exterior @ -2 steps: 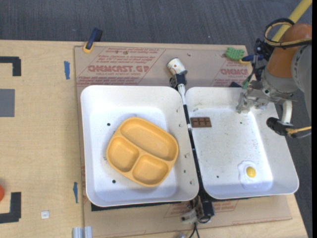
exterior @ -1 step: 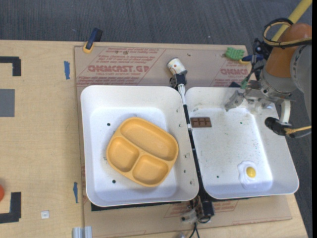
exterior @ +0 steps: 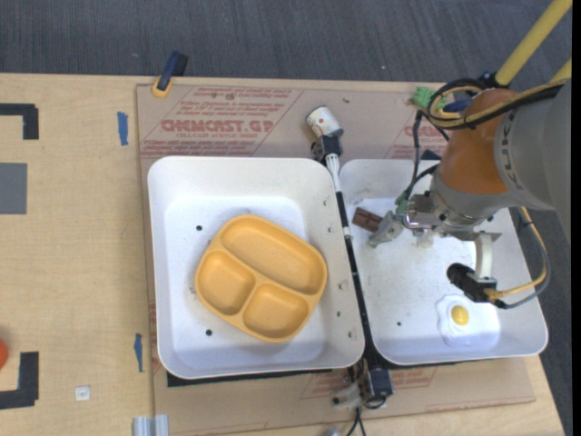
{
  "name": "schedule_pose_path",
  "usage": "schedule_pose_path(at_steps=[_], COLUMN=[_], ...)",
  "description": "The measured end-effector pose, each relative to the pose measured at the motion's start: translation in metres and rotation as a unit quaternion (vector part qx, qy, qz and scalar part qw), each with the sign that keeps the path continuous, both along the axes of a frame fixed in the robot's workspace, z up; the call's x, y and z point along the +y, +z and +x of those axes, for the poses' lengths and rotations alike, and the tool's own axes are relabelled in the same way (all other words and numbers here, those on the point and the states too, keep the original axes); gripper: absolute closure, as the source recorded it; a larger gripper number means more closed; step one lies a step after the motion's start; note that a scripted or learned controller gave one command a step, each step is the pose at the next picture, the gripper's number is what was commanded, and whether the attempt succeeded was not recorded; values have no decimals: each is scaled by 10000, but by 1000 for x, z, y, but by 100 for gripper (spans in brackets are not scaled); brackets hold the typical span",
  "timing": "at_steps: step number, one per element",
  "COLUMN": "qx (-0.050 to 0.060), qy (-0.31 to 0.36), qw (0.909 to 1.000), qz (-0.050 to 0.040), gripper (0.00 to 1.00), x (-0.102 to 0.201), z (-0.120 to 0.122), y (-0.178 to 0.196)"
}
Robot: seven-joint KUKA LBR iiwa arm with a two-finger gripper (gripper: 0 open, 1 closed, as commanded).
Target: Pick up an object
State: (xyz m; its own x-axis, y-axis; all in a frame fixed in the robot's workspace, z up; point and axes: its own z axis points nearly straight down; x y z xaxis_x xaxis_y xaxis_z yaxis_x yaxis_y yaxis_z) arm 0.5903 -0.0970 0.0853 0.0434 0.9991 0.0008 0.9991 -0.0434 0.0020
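My gripper (exterior: 387, 229) hangs low over the upper left part of the right bin (exterior: 517, 334), coming in from the right. A small brown block (exterior: 366, 217) lies on the bin floor just left of the gripper's tip, very close to it; whether they touch is unclear. A toy fried egg (exterior: 459, 316), white with a yellow yolk, lies near that bin's front right corner, well apart from the gripper. In the left bin (exterior: 182, 189) rests a yellow divided plate (exterior: 261, 276) with three compartments.
The grey arm with its orange band (exterior: 472, 157) covers the right bin's upper right part. A black cable plug (exterior: 467, 282) hangs beside the egg. A divider rail (exterior: 345, 243) runs between the bins. A white-and-black fixture (exterior: 322, 123) sits behind them.
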Motion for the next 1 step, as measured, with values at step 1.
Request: schedule_pose_path(at_steps=[1], qx=[3], qy=[-1486], qw=[9889], qz=[0], gripper=[0], x=[-2], z=[28], y=[0])
